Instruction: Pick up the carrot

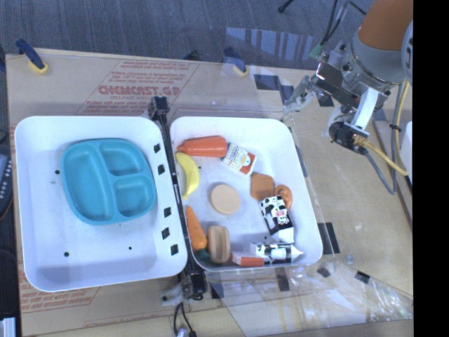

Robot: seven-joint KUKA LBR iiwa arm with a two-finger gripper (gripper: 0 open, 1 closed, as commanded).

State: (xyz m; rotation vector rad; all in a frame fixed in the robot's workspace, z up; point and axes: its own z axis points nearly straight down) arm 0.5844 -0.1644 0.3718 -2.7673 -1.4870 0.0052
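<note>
Bench (pixel 84 76): brown board with red print. It runs out of the frame at the left and at the bottom.
Left bin (pixel 28 209): white, filling the left half of the frame.
Right bin (pixel 303 188): white, in the centre of the frame and crowded with toy food.
My arm (pixel 382 20): comes in at the upper right corner. The top edge cuts off the orange band, and the grey wrist slants down and to the left.
Plate (pixel 109 181): blue and divided, lying flat in the left bin.
My gripper (pixel 300 97): in the upper right of the frame, over the bench just outside the right bin's upper right corner.
My jaws: lost among the wrist hardware, so I cannot tell whether they are wide or narrow.
Sausage (pixel 203 146): orange-red, lying along the right bin's top wall.
Banana (pixel 188 175): just below the sausage, by the left wall.
Carrot (pixel 196 229): in the lower left of the right bin, lying along its left wall and well apart from my gripper.
Slice (pixel 219 243): tan, just beside the carrot's lower end.
Bottle (pixel 277 251): on its side at the bottom wall. The label is too small to read.
</note>
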